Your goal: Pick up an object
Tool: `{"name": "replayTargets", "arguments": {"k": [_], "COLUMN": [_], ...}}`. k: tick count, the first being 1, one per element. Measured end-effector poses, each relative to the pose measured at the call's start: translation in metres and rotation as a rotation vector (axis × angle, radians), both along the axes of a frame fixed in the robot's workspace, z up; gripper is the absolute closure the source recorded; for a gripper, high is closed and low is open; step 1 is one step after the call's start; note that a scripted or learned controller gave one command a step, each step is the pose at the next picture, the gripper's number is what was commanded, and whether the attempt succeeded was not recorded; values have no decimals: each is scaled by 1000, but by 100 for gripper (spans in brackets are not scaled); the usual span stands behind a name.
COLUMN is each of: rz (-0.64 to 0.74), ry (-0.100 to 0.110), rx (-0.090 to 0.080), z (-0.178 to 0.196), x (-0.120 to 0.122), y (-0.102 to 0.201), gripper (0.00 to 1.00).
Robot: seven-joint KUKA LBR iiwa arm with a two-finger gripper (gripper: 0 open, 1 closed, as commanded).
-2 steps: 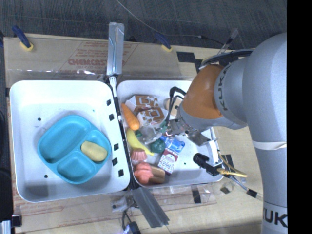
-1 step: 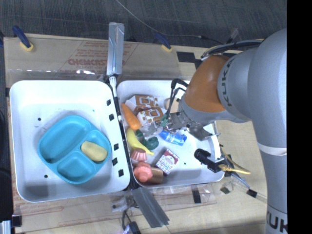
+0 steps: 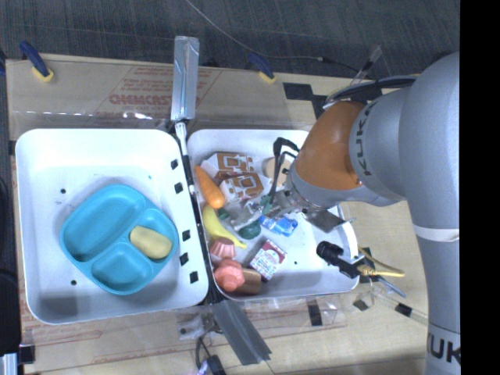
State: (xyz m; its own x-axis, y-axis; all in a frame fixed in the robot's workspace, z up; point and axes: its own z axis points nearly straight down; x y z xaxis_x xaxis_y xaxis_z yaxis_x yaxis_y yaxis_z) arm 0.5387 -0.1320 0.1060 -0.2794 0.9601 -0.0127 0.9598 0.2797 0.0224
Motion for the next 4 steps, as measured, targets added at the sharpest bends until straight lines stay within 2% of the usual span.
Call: {"name": "replayTargets", "arguments": {"k": [1, 2, 3, 4], "rz": [3, 3, -8, -67], "ry": [-6, -5, 25, 28], "rx": [-5, -5, 6, 9], "z": [12, 11, -14, 16], "x": [2, 2, -35, -62], "y": [-3, -2, 20, 8], "gripper": [100, 0, 0, 0]}}
